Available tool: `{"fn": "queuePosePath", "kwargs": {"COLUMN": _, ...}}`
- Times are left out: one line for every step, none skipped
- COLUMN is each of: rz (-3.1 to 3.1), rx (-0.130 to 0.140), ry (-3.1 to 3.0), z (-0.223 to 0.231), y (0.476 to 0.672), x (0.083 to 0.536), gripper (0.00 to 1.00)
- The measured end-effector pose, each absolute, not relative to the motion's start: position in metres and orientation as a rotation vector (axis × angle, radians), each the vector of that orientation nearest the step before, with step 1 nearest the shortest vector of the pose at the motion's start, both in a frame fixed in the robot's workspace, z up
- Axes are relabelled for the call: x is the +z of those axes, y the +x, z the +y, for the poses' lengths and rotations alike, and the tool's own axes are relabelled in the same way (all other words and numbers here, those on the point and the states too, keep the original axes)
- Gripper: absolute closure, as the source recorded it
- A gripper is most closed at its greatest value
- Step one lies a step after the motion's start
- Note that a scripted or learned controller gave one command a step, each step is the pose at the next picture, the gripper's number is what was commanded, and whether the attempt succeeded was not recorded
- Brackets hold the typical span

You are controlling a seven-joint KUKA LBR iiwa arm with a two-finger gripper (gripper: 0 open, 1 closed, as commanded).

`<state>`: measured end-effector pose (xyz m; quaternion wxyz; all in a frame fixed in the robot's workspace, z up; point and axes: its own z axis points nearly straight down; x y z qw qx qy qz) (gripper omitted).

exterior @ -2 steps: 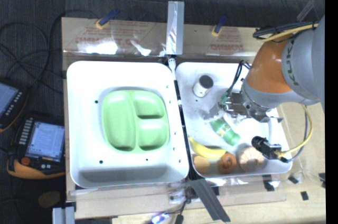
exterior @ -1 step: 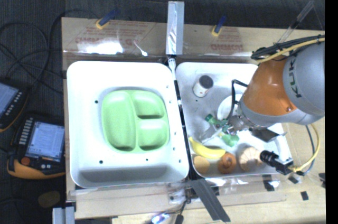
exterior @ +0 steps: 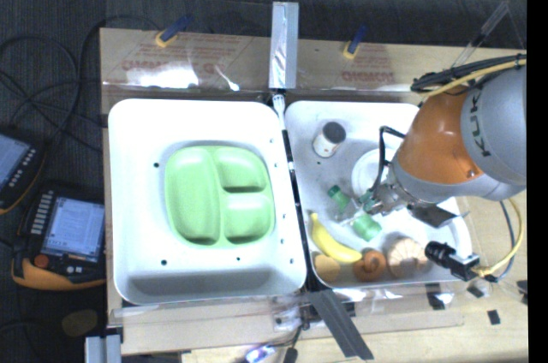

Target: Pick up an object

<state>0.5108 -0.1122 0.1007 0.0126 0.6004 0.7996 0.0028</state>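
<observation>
Now we are looking at the tool (exterior: 374, 200) reaching down into the right bin (exterior: 301, 123) from the grey and orange arm (exterior: 438, 149); we cannot tell how it is set. Green pieces (exterior: 366, 226) are lying just beside it. Nearer the front wall, a banana (exterior: 332, 245), a brown fruit (exterior: 370, 264) and a pale lump (exterior: 404, 252) are sitting close together. The left bin (exterior: 128, 130) is carrying 1 green divided tray (exterior: 221, 193) on the counter (exterior: 120, 62).
</observation>
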Motion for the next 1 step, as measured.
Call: {"fn": "queuePosePath", "kwargs": {"rz": 2.453, "rx": -0.010, "ry": 1.972, "z": -0.0498, "y": 0.5910, "x": 0.1798, "gripper": 1.00}}
